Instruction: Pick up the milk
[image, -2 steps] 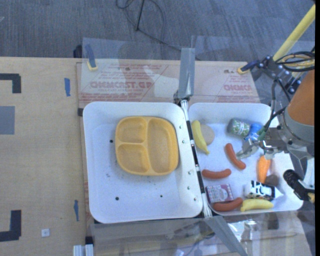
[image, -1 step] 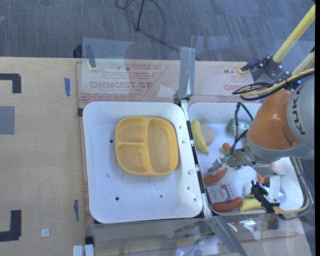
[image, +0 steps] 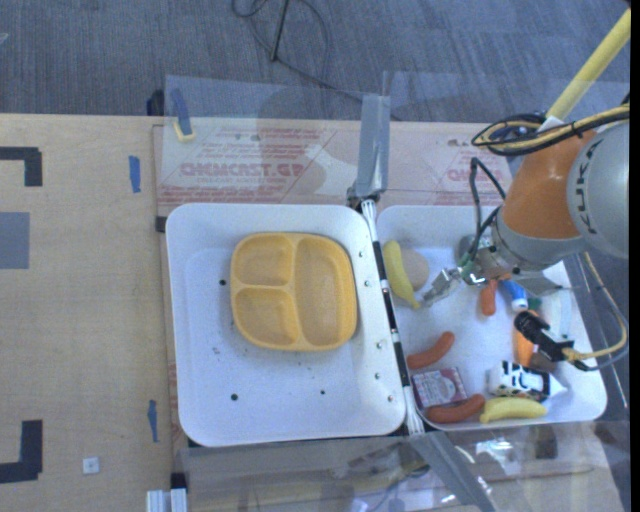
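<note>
The milk (image: 522, 379), a small black-and-white carton, lies near the front right corner of the right bin (image: 590, 400), just behind a banana (image: 513, 408). The hand (image: 447, 284) hovers released toward the bin's back left, so the milk lies diagonally forward-right of it

Plate (image: 294, 291) in left bin (image: 190, 330), milk (image: 522, 379) in right bin (image: 590, 395)
</note>
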